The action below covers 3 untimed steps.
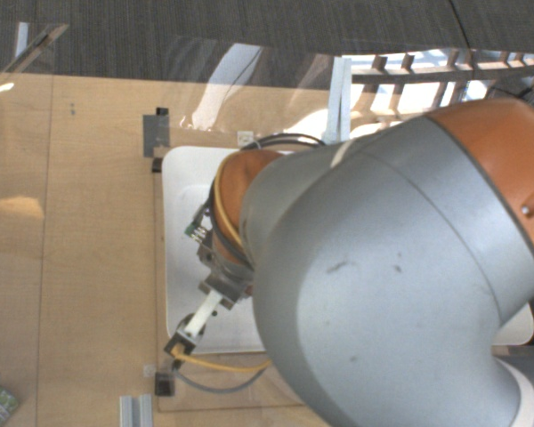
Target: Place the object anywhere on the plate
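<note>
Gripper (221, 276) hangs over the left part of the bin (182, 238), mid-frame, likely reaching down; open, shut or holding, I cannot tell. Where object and plate lie is equally unclear, because the arm (383, 274) covers most of it.

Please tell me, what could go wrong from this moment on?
1. The arm hides most of the white bin from the camera, so a failed grasp or placement might go unnoticed.
2. Its wrist sits near the bin's left wall and might strike it.
</note>
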Available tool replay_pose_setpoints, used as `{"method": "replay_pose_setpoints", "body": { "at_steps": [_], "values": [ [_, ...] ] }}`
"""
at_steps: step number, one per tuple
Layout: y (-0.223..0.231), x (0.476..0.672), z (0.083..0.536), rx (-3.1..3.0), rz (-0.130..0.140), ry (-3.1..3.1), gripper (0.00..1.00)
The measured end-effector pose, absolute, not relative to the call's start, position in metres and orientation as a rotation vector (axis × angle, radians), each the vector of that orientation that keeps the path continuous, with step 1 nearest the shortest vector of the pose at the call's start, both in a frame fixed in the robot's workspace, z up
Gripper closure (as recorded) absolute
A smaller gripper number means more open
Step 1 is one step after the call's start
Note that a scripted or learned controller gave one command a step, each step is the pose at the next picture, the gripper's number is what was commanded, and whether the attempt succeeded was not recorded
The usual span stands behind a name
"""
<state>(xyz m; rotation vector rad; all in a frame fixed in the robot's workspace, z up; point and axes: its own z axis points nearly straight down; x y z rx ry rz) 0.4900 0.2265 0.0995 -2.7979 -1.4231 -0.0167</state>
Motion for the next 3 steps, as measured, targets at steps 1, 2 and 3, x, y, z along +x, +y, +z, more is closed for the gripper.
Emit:
{"method": "replay_pose_setpoints", "body": {
  "at_steps": [1, 2, 3],
  "values": [
    [0.228, 0.491, 0.11, -2.791, -0.018, -1.434, 1.0],
    [0.228, 0.489, 0.089, -2.958, -0.013, -1.051, 1.0],
    [0.167, 0.488, 0.21, -2.893, -0.006, -1.221, 1.0]
  ]
}}
